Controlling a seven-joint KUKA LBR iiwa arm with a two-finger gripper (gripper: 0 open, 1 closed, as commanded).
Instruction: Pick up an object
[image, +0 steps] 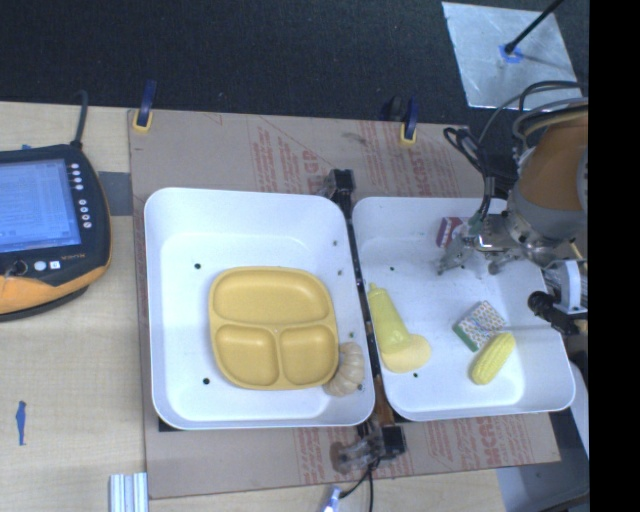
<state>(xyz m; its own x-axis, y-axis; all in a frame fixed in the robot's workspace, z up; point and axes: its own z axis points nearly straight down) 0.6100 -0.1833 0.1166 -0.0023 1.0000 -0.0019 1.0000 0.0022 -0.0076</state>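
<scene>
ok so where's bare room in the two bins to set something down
Left bin: bare floor above and left of the yellow divided tray, which fills the middle, a beige piece at its lower right corner.
Right bin: bare in the upper left and along the bottom centre. Crowded on its right, where the gripper, sponge and corn sit; a yellow bottle lines its left wall.

wooden bench (70, 380), cardboard sheet (250, 150), two white bins (170, 300), tablet (45, 225)

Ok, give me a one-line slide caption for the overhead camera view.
KUKA arm's tool hovers in the right bin above a corn cob, sponge and yellow bottle; left bin holds a divided yellow plate.
</scene>
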